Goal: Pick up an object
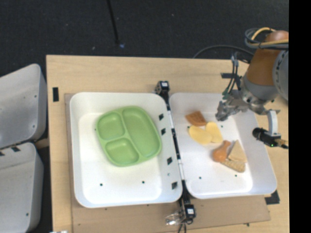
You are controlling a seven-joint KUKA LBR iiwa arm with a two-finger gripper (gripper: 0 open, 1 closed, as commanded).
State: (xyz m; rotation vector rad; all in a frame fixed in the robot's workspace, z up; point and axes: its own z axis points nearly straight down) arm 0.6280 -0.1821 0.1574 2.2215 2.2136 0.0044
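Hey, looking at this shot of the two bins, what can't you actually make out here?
Gripper, camera view: too small and dark to tell how its fingers stand or whether it touches anything.
Orange piece: partly covered by the tan bread-like slice; its full shape is hidden.
Arm: cut off by the right edge.
Yellow pieces: too blurred to count.

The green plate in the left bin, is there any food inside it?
No. The green plate has three sections, and all three look bare. It lies flat in the left bin, so whatever might be under it is covered. The food pieces lie in the right bin.
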